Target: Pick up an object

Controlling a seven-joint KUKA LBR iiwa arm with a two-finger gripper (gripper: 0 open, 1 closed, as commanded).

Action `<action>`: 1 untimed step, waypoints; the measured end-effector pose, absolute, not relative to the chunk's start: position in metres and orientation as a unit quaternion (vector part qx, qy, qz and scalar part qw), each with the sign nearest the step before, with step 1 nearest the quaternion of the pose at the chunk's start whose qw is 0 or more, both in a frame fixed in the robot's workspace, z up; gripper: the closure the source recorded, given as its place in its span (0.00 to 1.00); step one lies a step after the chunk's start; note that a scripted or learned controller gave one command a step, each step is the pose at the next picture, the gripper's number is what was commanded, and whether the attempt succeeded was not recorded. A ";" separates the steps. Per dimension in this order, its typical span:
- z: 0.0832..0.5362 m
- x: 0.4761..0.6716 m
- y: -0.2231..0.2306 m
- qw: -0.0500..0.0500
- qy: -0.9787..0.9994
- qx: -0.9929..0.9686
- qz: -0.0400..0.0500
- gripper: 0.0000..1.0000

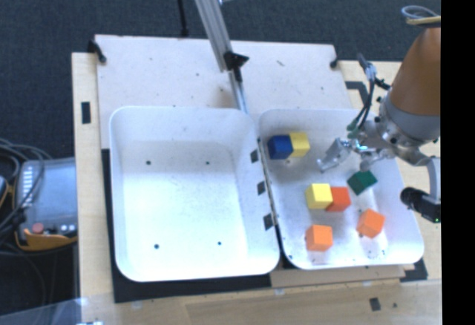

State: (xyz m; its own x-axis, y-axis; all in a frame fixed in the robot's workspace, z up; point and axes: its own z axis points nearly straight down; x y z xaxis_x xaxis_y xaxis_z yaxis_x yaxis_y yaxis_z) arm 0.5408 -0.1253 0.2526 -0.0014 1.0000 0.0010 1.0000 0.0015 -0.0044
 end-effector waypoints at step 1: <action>0.255 0.542 -0.126 -0.001 -0.707 -0.707 0.000 0.00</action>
State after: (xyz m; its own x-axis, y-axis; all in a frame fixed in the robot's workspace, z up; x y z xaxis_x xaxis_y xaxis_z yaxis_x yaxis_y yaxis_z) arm 0.5416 -0.1257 0.2551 0.0010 1.0000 -0.0005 1.0000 -0.0010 0.0013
